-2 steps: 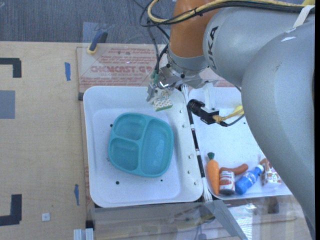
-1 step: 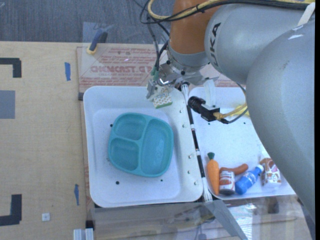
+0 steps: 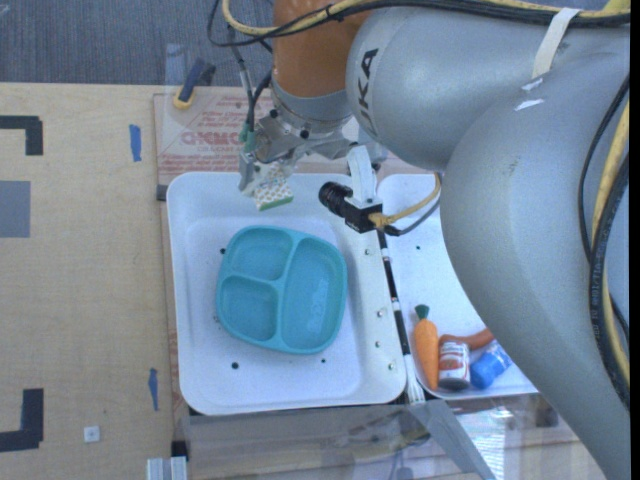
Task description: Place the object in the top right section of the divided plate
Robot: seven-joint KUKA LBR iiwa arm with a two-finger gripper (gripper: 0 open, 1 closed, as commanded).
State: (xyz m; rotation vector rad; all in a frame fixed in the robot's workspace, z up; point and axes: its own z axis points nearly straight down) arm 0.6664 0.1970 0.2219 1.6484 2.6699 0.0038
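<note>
White-and-green patterned object sits clamped between the claw fingers, above the teal divided plate.

divided plate: glossy teal plastic | bin: smooth white plastic | bench: matt pale wood | arm: smooth grey metal

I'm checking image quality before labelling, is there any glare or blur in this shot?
Camera view: even light, a soft sheen on the arm and the blue divided plate; the bench's bottom edge is blurred; the gripper and the small object beneath it look slightly soft.
</note>
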